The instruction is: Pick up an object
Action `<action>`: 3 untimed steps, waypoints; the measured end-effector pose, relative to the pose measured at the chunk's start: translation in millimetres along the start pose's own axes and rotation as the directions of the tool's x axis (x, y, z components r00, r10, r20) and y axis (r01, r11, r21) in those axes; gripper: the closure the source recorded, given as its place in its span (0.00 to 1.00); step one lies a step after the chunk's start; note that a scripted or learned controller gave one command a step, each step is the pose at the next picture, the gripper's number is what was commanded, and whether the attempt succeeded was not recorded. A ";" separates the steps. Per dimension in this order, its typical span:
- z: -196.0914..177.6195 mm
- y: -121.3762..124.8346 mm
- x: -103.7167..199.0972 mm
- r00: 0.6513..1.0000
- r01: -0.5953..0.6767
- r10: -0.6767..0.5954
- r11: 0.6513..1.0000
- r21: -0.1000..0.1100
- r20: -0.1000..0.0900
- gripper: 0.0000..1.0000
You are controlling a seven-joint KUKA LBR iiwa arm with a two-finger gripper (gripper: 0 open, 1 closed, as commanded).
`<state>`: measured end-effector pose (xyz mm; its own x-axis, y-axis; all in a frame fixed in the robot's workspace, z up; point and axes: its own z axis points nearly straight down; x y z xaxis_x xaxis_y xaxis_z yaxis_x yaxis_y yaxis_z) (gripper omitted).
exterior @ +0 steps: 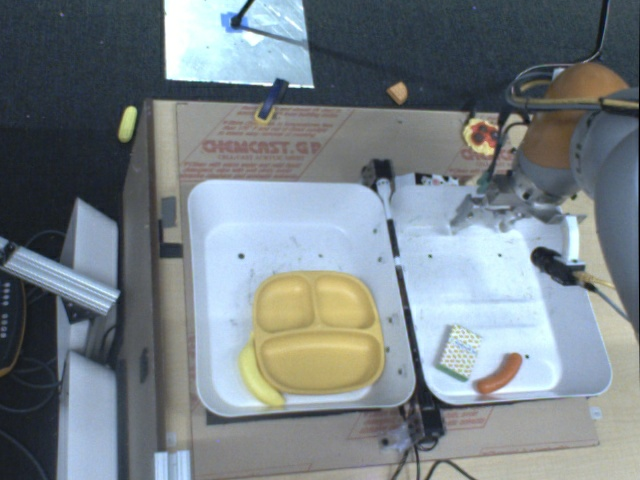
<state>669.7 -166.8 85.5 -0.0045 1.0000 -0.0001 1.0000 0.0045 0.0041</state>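
Gripper at the back of the right bin, nothing in it that you can see.
Sausage lies in that bin's front right corner, long axis slanted, far end pointing up-right toward the arm; small box sits just left of it, apart. Both are well forward of the fingers, near the opposite wall. You can't tell the finger opening from this angle. Left bin holds a yellow tray, with a banana against its front left edge.
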 end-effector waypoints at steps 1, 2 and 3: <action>-15.9 -32.3 -39.1 1.000 -0.003 0.003 1.000 0.001 0.002 0.00; 1.2 -59.9 33.8 1.000 -0.001 0.001 1.000 0.003 -0.001 0.00; 0.3 0.2 78.1 1.000 0.000 0.000 1.000 0.000 -0.001 0.00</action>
<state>669.5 -88.7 85.2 -0.0045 1.0000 0.0005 1.0000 0.0045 0.0039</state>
